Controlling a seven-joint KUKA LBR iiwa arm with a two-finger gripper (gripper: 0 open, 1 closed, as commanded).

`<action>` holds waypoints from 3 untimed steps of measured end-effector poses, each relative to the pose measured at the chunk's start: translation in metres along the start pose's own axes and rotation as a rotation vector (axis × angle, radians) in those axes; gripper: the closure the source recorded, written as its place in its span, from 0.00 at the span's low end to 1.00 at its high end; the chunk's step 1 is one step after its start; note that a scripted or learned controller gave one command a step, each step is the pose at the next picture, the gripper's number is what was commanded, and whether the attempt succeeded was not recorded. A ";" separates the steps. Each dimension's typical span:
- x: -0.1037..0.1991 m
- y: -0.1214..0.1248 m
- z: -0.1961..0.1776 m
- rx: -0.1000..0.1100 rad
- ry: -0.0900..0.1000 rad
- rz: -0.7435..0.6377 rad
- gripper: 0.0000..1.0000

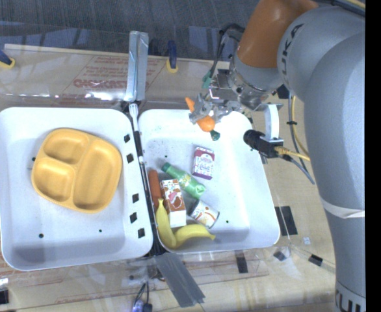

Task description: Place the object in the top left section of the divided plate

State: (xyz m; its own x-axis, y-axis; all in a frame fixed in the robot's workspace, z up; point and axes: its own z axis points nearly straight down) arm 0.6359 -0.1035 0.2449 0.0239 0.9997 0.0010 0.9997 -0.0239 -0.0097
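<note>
The yellow divided plate (pixel 77 169) lies in the left bin (pixel 21 239), and its top left section (pixel 62 147) holds nothing. An orange carrot-like toy (pixel 205 123) with a green end hangs over the back edge of the right bin (pixel 255 194). My gripper (pixel 207 114) is shut on the toy, and one finger crosses its middle. An orange tip pokes out on the finger's upper left side. The gripper stands well to the right of the plate, beyond the wall between the bins.
In the right bin lie a maroon box (pixel 203 162), a green bottle (pixel 184 179), a red sausage (pixel 154 184), a red-and-white carton (pixel 173 197), a banana (pixel 174 233) and a small can (pixel 205 214). A metal post (pixel 137 64) rises behind the bins' shared wall.
</note>
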 end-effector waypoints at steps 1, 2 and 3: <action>0.017 -0.065 -0.045 -0.002 -0.001 -0.364 1.00; 0.035 -0.092 -0.080 -0.006 -0.005 -0.828 1.00; 0.035 -0.092 -0.089 -0.002 -0.005 -0.830 1.00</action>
State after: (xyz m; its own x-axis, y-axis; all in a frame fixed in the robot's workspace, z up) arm 0.5455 -0.0666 0.3348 -0.7218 0.6921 0.0030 0.6921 0.7218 -0.0059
